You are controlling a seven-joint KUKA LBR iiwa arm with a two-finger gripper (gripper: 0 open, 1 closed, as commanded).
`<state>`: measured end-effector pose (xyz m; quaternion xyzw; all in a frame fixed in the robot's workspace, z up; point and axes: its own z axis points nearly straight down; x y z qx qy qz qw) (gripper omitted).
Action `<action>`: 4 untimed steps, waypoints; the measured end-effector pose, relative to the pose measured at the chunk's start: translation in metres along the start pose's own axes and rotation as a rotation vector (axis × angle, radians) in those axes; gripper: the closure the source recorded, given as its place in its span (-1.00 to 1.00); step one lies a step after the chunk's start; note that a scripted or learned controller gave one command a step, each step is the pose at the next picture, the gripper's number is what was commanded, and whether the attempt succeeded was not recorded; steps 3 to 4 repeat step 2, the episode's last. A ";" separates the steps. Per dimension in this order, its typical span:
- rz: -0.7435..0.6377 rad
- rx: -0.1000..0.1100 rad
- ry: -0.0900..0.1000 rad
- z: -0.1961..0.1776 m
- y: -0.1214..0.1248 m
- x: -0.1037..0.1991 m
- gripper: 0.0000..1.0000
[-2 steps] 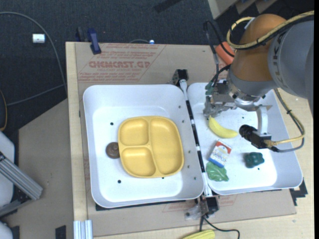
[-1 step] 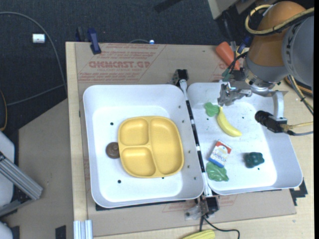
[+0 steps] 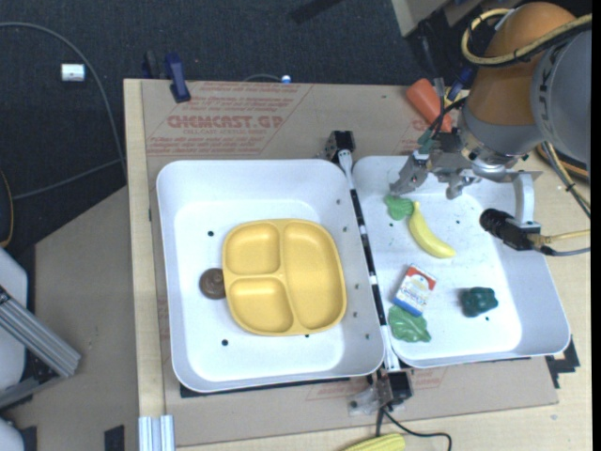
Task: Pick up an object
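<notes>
In the right bin [image 3: 535, 332] lie a yellow banana [image 3: 429, 236], a light green piece [image 3: 400, 209] just above its upper end, a small red, white and blue box [image 3: 414, 289], a dark green lump [image 3: 478, 300] and a leafy green piece [image 3: 408, 325]. My gripper [image 3: 433, 182] hangs over the bin's far edge, above and slightly right of the light green piece. Its two fingers are spread, so it is open, with nothing between them.
The left bin [image 3: 188, 214] holds a yellow divided plate [image 3: 282, 277] with a small brown round thing [image 3: 213, 283] at its left side. A black divider runs between the bins. An orange object [image 3: 424, 98] lies on the board behind the right bin.
</notes>
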<state>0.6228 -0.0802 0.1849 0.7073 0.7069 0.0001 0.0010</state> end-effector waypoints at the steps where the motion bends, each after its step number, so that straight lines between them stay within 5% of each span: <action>1: 0.000 0.003 0.001 0.101 0.032 -0.023 -1.00; 2: -0.001 -0.001 -0.001 0.090 0.034 -0.023 1.00; 4: -0.001 -0.001 -0.001 0.090 0.034 -0.023 1.00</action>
